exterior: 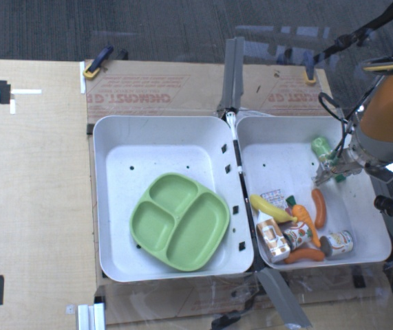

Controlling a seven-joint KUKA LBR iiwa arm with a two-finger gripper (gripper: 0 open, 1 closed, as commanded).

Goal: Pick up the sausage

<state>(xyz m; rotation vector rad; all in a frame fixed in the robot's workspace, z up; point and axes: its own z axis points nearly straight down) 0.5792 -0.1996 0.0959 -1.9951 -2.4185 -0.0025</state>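
An orange-red sausage (pixel 319 208) lies lengthwise in the right bin (pixel 279 136), near its right wall. A second reddish, sausage-like piece (pixel 305 256) lies along the bin's front wall. My gripper (pixel 330 172) hangs over the right bin, just behind the upper end of the first sausage and in front of a green object (pixel 320 146). Nothing shows in its grasp. The grey arm with its orange band (pixel 387 112) comes in from the right edge.
In the right bin, left of the sausage, a banana (pixel 268 207), a carrot (pixel 305 220), a small box (pixel 272 243), a small bottle (pixel 296 234) and a can (pixel 338 243) lie crowded together. The left bin (pixel 113 157) holds a green divided plate (pixel 179 221).
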